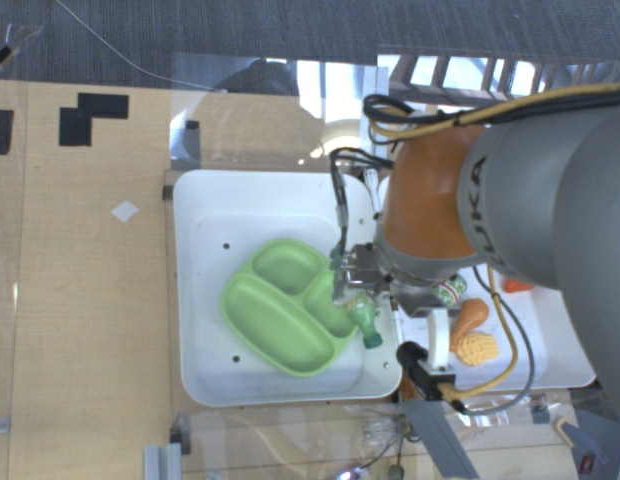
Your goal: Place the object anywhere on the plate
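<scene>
Over the right edge of the green plate [280,308] you see the fingers [355,298], a green bottle [365,323] just beneath them. You cannot tell whether they grip it.

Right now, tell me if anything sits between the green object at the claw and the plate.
Nothing visible does. The claw hangs at the right edge of the green plate, and the small green object is right beside that rim in the left bin. The corn lies apart, in the right bin.
</scene>
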### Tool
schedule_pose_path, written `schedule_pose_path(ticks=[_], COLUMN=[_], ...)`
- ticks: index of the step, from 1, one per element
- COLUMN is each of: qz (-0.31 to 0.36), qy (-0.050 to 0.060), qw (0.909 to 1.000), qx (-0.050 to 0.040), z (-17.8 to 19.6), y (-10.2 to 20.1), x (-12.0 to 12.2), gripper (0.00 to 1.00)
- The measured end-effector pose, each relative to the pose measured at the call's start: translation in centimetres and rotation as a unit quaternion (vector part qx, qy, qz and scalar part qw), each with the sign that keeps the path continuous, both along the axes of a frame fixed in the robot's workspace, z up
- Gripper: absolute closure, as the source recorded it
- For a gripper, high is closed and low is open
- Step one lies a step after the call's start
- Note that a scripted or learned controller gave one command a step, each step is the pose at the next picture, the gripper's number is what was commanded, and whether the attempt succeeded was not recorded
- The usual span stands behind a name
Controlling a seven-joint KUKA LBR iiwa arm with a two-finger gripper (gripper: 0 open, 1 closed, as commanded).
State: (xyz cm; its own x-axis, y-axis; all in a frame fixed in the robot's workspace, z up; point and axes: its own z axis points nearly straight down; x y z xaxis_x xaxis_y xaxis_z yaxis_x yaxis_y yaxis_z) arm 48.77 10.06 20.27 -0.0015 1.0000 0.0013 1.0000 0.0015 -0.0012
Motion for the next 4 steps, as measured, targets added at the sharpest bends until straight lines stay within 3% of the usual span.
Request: schedule_pose_path(ticks=[1, 2, 3, 4], qz=[0.001, 0.002, 0.003, 0.001], qy=[-0.001, 0.0, -0.001, -0.001], qw=[1.0, 1.0, 1.0, 1.0], qx=[-0.0005, -0.0004, -0.0003, -0.0007], z=[1.1, -2.1, 2.6, 3.4], y=[-8.1, -0.2, 1.9, -4.7], x=[0.1, 2.3, 0.1, 0.1], gripper=[1.0, 1.0, 1.0, 1.0])
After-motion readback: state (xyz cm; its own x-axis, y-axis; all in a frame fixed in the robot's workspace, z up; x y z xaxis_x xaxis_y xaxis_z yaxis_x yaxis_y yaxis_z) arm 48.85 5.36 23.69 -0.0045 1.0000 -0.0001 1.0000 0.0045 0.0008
